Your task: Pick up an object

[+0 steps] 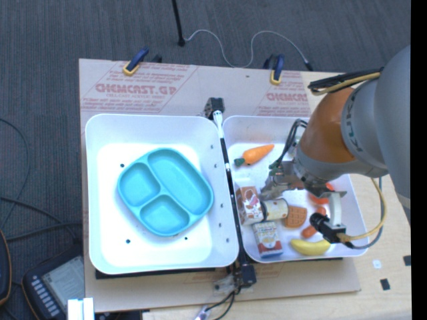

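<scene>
Gripper [275, 182] down in rt bin [235, 133], wrist hiding much; can't tell jaw state or any hold. Small can [275, 211] lies just below jaws. Board [133, 89] print reads "CHEMCAST GP".

Two bins sit side by side on the worktop [133, 285]. The left bin [100, 245] holds a divided plate [165, 191]. In the right bin [233, 129], a carrot [257, 154] lies behind a can [275, 211], a carton [267, 237] in front of it, a banana [310, 247] to the can's front right
</scene>
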